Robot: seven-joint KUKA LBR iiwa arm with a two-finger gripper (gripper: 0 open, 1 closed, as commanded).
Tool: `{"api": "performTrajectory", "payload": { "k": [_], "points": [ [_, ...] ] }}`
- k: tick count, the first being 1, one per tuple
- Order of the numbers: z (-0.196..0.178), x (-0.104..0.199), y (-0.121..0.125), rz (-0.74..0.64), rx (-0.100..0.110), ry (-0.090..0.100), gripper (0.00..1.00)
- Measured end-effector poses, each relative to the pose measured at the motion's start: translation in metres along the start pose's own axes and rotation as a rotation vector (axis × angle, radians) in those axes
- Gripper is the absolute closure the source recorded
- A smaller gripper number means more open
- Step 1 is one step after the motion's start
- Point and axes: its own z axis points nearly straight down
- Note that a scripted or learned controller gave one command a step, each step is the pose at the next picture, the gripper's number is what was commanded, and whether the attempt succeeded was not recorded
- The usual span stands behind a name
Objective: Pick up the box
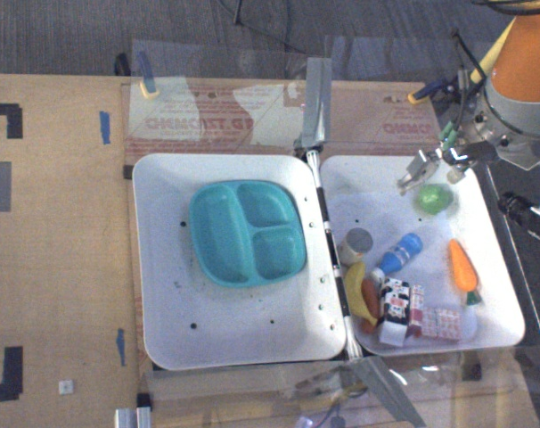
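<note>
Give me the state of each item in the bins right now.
Gripper: above right bin's far end, holding nothing.
Box: lying among clutter at near edge.
Carrot: lying flat.
Bottle: on its side.
Green ball: resting near gripper.
Banana: lying flat.
Teal tray: in left bin.

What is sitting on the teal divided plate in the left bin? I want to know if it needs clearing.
Nothing is on the teal plate: all three of its compartments show bare. What lies under it cannot be seen, since the plate covers that part of the left bin.
</note>
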Motion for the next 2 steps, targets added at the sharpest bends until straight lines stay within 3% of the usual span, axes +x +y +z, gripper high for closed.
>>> {"api": "performTrajectory", "payload": {
  "k": [1,2],
  "points": [
    [-0.057,-0.022,0.032,-0.005,-0.004,-0.002,0.0],
    [0.023,0.006,-0.067,-0.094,-0.001,0.0,0.0]
  ]
}}
